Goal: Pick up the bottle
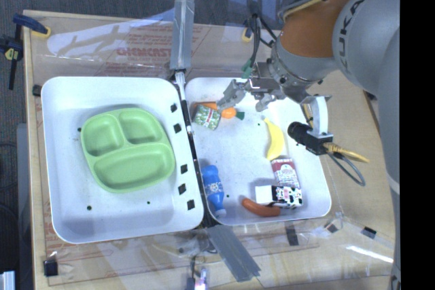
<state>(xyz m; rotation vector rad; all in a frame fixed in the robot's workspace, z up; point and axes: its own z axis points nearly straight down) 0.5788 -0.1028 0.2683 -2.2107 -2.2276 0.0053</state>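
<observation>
1. Two shallow white bins sit side by side on a cardboard-topped bench; the left bin [61, 166] holds a green divided plate [128, 148], and the right bin [314, 204] holds the clutter I work among.

2. My claw [246, 96] hangs over the far end of the right bin, its two fingers spread apart with nothing between them. Just beneath and beside it lie a small green-and-white packet [206, 116] and an orange carrot-like piece [228, 113].

3. My target, the blue bottle [213, 188], lies on its side against the bin's left wall, near the front corner, well apart from my claw.

4. Other things in that bin: a banana [274, 139], a small carton [285, 173], a black-and-white box [280, 195] and a red sausage [261, 208] along the front edge.

5. I judge I am at the approach step, with no grasp begun.

6. Next I should travel toward the front-left of the bin, turn my fingers across the bottle's narrow width, and descend. The wall sits close, so one finger has little room there; that is the likely trouble.
</observation>
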